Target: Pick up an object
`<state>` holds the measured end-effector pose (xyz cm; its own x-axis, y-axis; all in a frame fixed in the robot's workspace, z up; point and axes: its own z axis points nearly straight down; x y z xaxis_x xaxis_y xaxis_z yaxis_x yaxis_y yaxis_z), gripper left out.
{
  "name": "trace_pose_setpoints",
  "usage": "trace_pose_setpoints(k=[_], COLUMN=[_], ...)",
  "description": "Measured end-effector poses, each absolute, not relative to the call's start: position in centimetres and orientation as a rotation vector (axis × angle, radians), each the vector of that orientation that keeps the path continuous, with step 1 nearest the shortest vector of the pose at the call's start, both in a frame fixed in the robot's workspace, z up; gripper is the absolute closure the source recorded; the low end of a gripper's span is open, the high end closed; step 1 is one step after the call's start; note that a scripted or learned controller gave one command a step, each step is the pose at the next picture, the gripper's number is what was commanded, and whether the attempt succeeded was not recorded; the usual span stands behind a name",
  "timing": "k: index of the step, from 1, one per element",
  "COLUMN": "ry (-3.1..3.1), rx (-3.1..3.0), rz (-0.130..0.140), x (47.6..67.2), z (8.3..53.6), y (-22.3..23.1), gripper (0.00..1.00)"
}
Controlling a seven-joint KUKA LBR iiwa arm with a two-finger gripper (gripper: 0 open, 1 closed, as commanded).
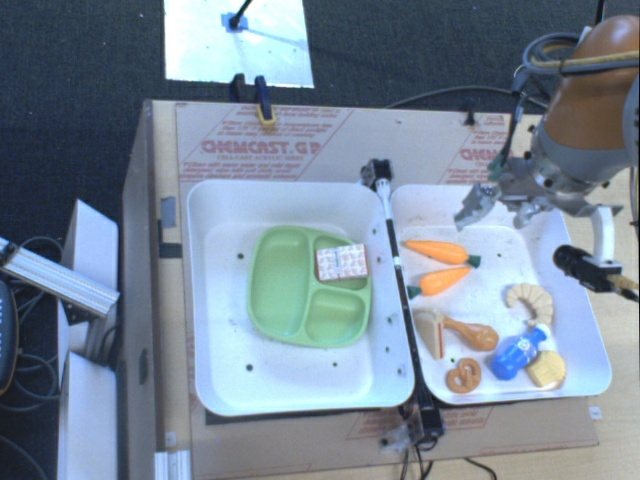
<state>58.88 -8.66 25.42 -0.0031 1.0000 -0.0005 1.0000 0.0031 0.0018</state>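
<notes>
The tool (497, 204) hangs wide open and empty, the carrots (437, 252) just below it, nothing picked yet.

Toy foods (440, 252) scattered in right bin (598, 363)

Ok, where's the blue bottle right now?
In the right bin, near its front right corner: the blue bottle lies between the drumstick and a yellow piece.

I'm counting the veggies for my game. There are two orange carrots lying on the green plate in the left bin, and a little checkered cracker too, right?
Not quite. The camera view shows the two carrots lying in the right bin, not on the green plate. The little checkered cracker does sit on that plate in the left bin.
</notes>
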Motion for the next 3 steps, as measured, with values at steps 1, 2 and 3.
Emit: trace_pose_setpoints(k=[1,2,3], ry=[2.224,2.223,2.221], rx=[2.221,2.220,2.218], rz=[-0.002,0.000,0.002], x=[59.0,59.6,60.6], z=[13.5,8.4,8.5], y=[-9.1,-9.9,-12.4], gripper=[0.00,0.00,0.00])
